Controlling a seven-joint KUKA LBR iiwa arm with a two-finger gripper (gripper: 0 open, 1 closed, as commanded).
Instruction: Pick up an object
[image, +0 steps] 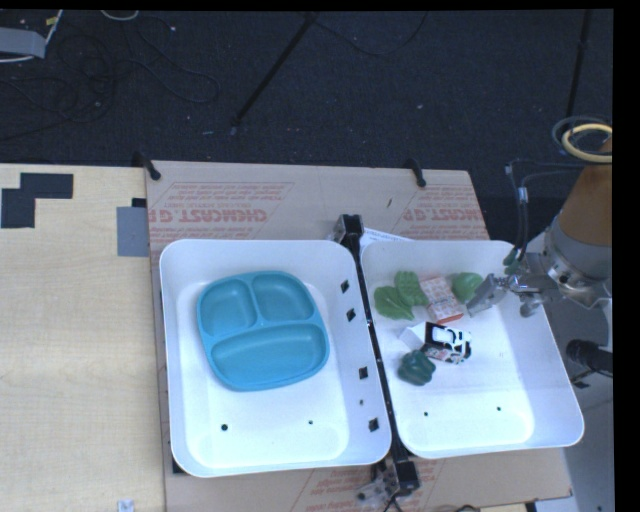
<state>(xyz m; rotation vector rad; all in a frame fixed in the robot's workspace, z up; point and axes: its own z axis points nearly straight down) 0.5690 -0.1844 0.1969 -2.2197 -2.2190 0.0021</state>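
Reaching in from the right, the gripper (492, 292) hangs low over the right bin (545, 400); I cannot tell its state. Nearest is a green leaf piece (466, 287), beside a pink packet (438, 292) and a black-and-white toy (448, 343), so reach is short.

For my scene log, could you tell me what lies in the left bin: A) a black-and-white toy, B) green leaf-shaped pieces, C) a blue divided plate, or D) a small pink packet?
C: the blue divided plate lies alone on the floor of the left bin, while the small items sit in the right bin.
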